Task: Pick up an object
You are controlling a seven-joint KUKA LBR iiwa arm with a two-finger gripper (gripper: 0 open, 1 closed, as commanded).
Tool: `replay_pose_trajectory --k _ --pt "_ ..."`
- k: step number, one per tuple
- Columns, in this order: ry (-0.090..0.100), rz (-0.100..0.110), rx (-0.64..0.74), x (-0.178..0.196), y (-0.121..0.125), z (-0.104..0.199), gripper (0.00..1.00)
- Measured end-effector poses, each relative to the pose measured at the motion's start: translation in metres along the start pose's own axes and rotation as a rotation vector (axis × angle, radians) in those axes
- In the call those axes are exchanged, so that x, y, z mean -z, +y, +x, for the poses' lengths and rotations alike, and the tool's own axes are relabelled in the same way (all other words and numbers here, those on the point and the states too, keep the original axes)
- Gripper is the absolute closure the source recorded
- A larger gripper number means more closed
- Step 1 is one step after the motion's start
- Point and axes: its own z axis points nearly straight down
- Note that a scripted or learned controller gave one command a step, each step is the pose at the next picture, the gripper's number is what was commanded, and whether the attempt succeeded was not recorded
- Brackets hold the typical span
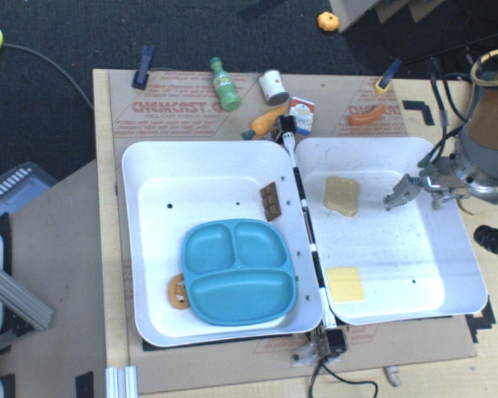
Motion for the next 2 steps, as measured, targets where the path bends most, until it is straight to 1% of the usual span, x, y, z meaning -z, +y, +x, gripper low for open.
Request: replay_pose_trajectory --k 1,2 --pt "0.001 0.002 0.001 -0.050 0.024 0.068 0.00" --pt "0.000 0.000 0.001 -0.099 0.080 0.070 0.00"
